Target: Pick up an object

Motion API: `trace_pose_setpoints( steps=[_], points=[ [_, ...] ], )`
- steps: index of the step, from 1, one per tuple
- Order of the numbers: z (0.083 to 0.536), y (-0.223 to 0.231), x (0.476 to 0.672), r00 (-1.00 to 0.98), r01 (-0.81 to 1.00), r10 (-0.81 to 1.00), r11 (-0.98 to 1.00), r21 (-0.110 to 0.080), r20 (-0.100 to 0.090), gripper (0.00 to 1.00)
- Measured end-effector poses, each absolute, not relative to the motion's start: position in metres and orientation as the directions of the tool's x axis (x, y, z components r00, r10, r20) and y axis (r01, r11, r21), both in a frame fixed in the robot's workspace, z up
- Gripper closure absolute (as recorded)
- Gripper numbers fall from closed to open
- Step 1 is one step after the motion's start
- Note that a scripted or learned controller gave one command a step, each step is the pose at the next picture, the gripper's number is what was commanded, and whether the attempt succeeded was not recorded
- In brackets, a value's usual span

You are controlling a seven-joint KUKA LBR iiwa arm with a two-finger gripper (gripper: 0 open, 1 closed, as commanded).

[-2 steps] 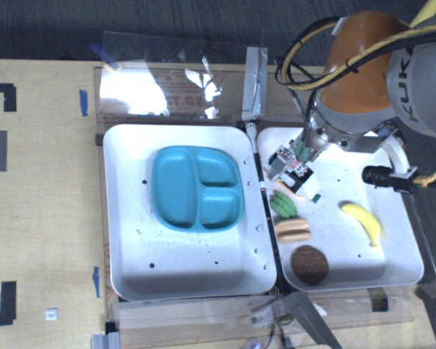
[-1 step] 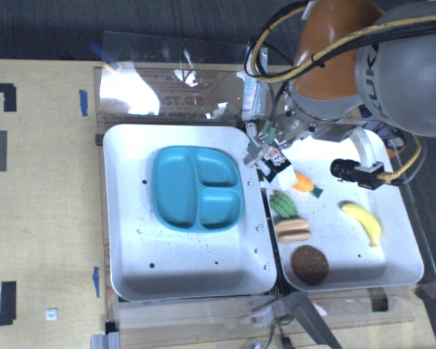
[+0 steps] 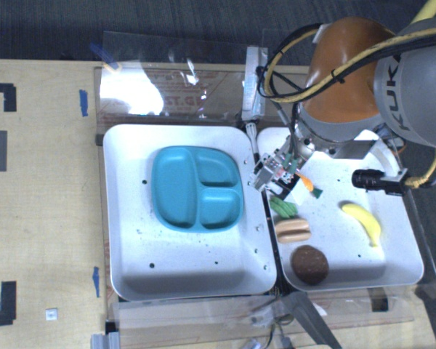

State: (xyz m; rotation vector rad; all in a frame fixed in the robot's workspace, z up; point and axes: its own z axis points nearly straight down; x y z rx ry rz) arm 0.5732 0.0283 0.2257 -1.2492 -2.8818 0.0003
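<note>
The fingers of the gripper [image 3: 276, 174] sit low at the left wall of the right bin [image 3: 400, 267], near the divide between the two bins; whether they are apart or together I cannot tell, since the view is too cluttered there, and nothing can be seen held between them. Just below them lies a green piece [image 3: 283, 208], with a small orange bit [image 3: 307, 184] just to the right. Below the green piece is a hot dog [image 3: 293, 229], and below that a brown ball [image 3: 309, 263]. A banana [image 3: 365, 219] lies well apart toward the right. The left bin [image 3: 123, 267] holds a blue tray [image 3: 197, 188]. The green piece is the likely target, being nearest; it looks like light toy food, probably stiff plastic and a little slick, best taken across its narrow middle. Its place against the wall leaves little room for one finger.
</note>
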Motion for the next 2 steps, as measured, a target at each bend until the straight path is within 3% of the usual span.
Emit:
trace_pose_setpoints(
  steps=[1, 2],
  points=[
    [0.22, 0.015, 0.609, -0.459, 0.888, 0.888, 0.459, 0.003, -0.002, 1.0],
    [0.211, -0.04, 0.576, -0.446, 0.895, 0.895, 0.446, -0.001, -0.001, 1.0]
  ],
)
